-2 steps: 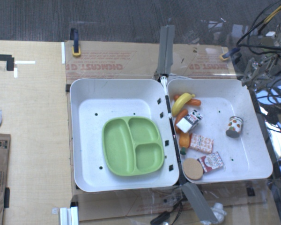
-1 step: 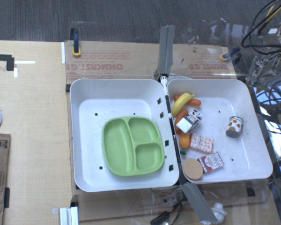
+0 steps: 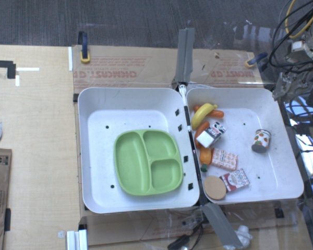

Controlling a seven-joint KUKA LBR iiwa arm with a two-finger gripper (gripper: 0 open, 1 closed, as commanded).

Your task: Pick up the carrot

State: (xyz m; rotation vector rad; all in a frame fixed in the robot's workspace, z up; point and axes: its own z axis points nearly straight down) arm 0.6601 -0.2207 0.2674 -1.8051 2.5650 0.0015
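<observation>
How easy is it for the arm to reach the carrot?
Probably yes, but it looks tight. The carrot is open from above, yet it lies by the bin wall, with a carton against it and a banana close by.

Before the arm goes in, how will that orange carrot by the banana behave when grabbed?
The orange toy carrot looks like rigid plastic, so probably stiff and light. Its tapered, rounded shape may slip or roll. It lies crowded against the yellow banana and small white carton, so neighbours will likely shift.
</observation>
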